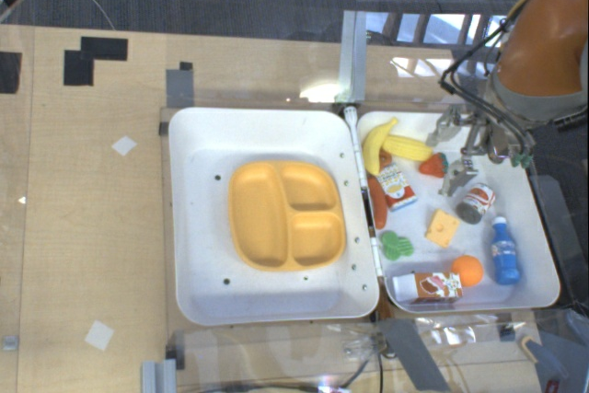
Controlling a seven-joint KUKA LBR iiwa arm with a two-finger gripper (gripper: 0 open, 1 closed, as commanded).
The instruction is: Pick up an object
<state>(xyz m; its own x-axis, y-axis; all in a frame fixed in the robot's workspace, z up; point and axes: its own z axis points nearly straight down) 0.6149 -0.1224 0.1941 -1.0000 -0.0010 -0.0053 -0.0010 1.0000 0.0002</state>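
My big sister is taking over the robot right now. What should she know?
Gripper: hanging low over the right bin, close by the small can. Nothing sits between its fingers; whether they are open or shut is hard to tell.
Right bin things: bananas, a red and white carton, a cheese wedge, a green toy, a blue bottle, an orange and a brown box.
Left bin: a yellow divided plate.
Done: nothing picked up yet.
Left: grab one thing and lift it.
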